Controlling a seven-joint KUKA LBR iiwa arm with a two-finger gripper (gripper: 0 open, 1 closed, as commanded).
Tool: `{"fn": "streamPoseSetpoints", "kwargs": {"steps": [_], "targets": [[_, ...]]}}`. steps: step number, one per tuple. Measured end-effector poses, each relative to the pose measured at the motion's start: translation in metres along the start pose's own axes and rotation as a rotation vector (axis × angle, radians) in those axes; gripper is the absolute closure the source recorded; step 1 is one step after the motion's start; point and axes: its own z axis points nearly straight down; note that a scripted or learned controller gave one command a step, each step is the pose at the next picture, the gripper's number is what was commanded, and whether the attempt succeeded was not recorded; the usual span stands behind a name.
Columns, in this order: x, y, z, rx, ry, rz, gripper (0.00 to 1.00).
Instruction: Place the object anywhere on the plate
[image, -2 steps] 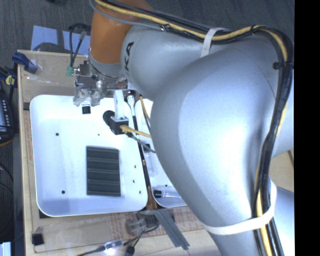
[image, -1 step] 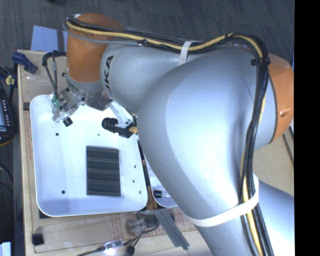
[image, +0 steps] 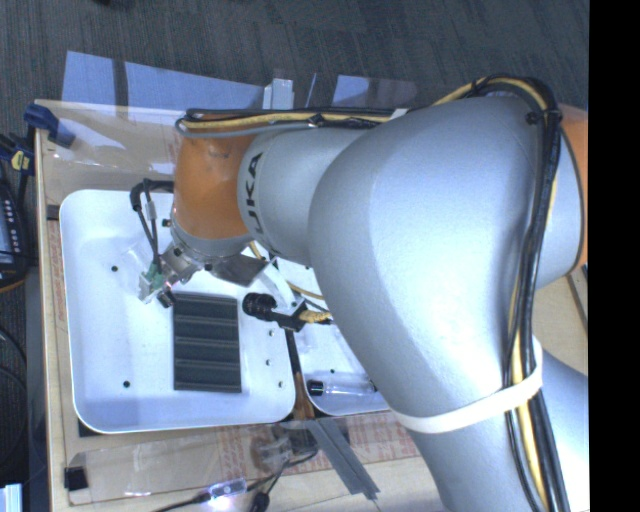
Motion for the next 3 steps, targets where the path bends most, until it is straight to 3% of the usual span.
{"fn": "streamPoseSetpoints", "kwargs": {"steps": [1,2,3], "targets": [[0.015,-0.045,-0.021,0.001,0.001,0.275,1.0],[0.001,0.055,-0.003,0.0,0.001,0.594,1.0],[0.014,0.085,-0.101,-0.006,0.0,0.365,1.0]]}}
